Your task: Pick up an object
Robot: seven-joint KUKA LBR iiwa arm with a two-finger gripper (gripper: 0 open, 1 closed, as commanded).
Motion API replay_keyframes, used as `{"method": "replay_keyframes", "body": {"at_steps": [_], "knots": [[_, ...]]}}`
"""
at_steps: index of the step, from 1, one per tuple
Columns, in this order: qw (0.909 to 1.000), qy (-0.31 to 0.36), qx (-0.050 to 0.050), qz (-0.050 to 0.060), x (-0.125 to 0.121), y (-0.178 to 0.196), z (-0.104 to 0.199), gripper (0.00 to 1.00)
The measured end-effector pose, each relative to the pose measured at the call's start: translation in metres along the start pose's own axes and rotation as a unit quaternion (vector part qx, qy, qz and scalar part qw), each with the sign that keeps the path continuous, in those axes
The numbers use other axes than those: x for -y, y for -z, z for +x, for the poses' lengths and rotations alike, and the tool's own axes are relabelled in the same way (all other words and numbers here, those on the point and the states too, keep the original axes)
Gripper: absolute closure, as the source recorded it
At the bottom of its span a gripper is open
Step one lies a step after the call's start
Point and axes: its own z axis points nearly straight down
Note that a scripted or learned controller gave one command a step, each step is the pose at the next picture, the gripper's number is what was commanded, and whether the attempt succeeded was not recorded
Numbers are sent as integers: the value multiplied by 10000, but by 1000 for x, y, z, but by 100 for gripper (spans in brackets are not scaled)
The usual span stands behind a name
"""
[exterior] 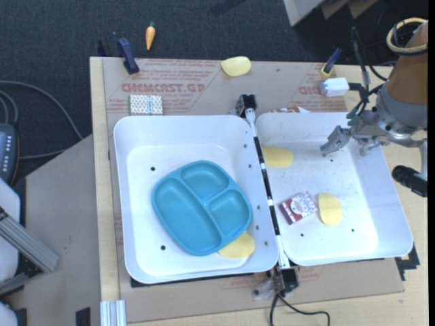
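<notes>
Pincer above right bin, fingers apart, gripping nothing. Nearest target: yellow piece to camera-left, long axis left-right.

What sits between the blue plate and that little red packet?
In the camera view, the two bins' adjoining rims run between the blue divided plate and the red packet; a yellow piece peeks from under the plate's lower edge.
</notes>
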Motion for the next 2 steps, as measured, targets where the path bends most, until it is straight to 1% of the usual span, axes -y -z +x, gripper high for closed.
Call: {"method": "replay_keyframes", "body": {"at_steps": [1, 2], "knots": [[10000, -5, -1, 1, 57, -110, -11, 0], [10000, -4, -5, 7, 75, -110, 8, 0]]}}
